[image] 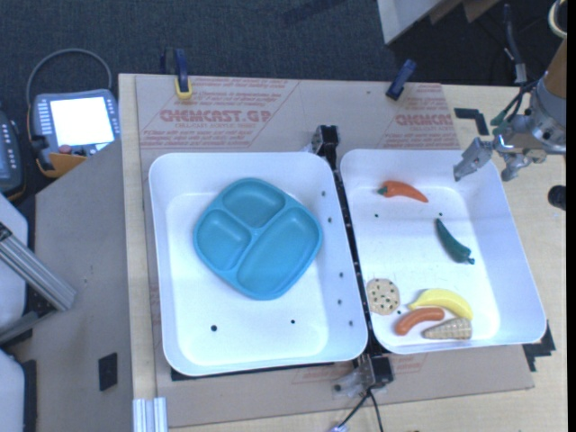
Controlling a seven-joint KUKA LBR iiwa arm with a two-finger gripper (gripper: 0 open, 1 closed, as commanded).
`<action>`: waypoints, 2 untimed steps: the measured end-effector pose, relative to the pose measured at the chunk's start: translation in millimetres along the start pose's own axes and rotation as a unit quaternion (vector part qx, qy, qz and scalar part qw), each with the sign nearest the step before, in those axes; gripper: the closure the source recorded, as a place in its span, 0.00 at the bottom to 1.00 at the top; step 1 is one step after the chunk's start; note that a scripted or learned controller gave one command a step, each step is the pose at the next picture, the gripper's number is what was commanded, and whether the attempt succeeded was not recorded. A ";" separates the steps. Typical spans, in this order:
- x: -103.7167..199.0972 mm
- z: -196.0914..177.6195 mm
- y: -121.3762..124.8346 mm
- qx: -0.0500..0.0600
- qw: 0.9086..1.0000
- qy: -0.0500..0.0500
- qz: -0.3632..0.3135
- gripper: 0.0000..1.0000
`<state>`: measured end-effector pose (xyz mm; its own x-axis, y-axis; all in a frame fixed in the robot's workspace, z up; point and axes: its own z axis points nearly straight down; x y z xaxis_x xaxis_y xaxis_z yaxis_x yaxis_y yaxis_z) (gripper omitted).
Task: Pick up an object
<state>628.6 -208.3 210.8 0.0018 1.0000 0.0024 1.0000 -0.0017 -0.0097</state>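
In right bin (504, 232): orange carrot (402, 191), slim, tapered; end effector (493, 161) spread, holding nothing.

Dark blue-grey carpet floor (225, 16) surrounds the pale wooden desk (135, 241) — a lit white-screened handheld pendant (79, 120) lies at left.

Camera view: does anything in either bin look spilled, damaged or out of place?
Nothing stands out. The blue divided plate lies flat in the left bin; the toy foods lie apart or loosely clustered in the right bin. The tool sits at that bin's far right corner.
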 end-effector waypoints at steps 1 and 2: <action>0.2 -5.1 2.3 -0.005 1.000 -0.001 -0.001 0.00; -1.9 54.8 5.2 -0.004 1.000 -0.001 -0.001 0.00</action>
<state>633.2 -210.1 156.0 -0.0003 1.0000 0.0005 1.0000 0.0003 -0.0022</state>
